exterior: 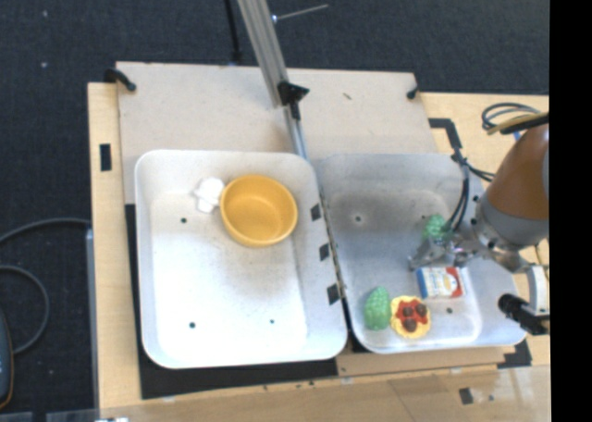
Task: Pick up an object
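My gripper [433, 252] is low over the right bin [370, 189], near its right side, with the arm's orange band [523, 179] above it at the right edge. A small green object [434, 225] lies just behind the gripper, touching or almost touching it. A white, blue and red carton [438, 282] lies right in front of the gripper. Further forward are a yellow and red toy [411, 316] and a green leafy toy [376, 308]. The gripper's lower parts are hidden in clutter.
The left bin [185, 318] holds a yellow bowl [259, 210] and a small white object [208, 192] at its back. A metal pole [264, 31] rises slantwise behind the bins. Black cables [504, 117] lie at the back right.
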You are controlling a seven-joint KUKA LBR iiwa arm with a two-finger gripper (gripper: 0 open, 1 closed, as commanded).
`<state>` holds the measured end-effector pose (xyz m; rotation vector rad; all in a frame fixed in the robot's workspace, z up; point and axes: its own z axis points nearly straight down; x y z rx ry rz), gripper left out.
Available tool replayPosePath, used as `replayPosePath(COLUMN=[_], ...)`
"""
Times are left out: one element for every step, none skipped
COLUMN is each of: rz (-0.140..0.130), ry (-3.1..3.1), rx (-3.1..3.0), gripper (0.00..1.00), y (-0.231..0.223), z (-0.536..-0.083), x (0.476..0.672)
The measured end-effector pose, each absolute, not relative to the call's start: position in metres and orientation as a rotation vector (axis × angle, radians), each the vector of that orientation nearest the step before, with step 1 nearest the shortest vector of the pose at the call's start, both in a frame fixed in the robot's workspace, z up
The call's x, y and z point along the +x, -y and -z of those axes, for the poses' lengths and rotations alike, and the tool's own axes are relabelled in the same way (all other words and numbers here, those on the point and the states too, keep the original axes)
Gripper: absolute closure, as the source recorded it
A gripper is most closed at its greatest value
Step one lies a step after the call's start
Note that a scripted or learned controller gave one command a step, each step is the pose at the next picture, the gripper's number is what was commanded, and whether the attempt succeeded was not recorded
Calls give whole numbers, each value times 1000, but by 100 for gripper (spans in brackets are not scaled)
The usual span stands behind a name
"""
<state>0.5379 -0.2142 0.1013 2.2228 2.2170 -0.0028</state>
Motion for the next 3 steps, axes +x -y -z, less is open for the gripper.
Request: replayPosePath(rz=[-3,-6,-2], ry=[-2213,-2220,-2224], rx=[2224,2213,2215], gripper=[100,100,100], y=[215,217,218], z=[-112,-172,-215], x=[539,550,551])
